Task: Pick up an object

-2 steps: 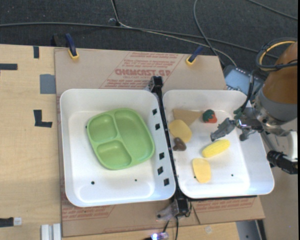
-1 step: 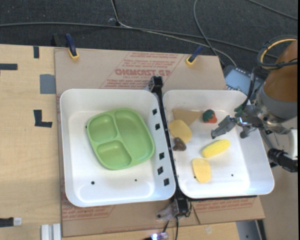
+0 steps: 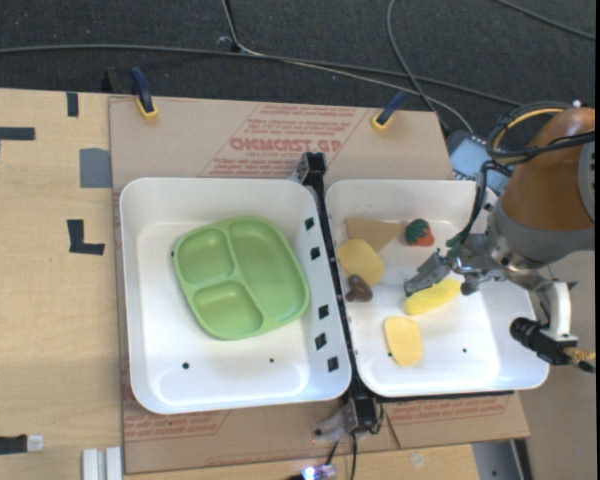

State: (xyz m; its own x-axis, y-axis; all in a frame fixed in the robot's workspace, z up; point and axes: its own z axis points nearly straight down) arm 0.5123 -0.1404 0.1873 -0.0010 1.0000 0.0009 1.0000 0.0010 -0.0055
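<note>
Gripper low in the right bin, touching a yellow banana-shaped toy near the bin's middle, jaw state impossible to tell, green divided plate in the left bin.

Two white bins sit on the bench, a left bin and a right bin. One green divided plate in the left. In the right: three yellow pieces, one tan piece, one small brown item, one red-and-green item.
</note>
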